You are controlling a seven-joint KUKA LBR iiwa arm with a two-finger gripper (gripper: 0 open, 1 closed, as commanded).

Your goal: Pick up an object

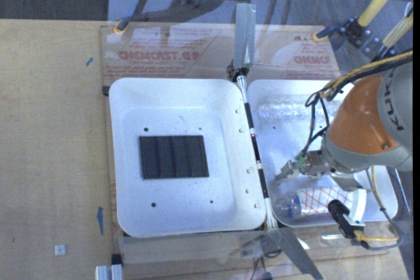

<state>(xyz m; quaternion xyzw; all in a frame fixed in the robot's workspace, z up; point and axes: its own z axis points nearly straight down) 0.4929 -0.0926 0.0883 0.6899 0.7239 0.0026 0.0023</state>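
We are watching the arm (367,121) hanging low over the right bin (275,98), its gripper (308,167) sitting just above a clear plastic bottle with a red criss-cross label (315,199) lying on its side near the front wall. A crinkled clear wrapper, possibly a bag (285,108), is lying toward the back. The left bin (125,101) is carrying a dark ribbed pad (173,157). We cannot tell how the tool is set or whether it has anything. Risk: the round bottle rolling off toward the wall.

A ridged pad (173,157) lies in the left bin (131,101); a bottle (315,201) in the right bin (275,92).
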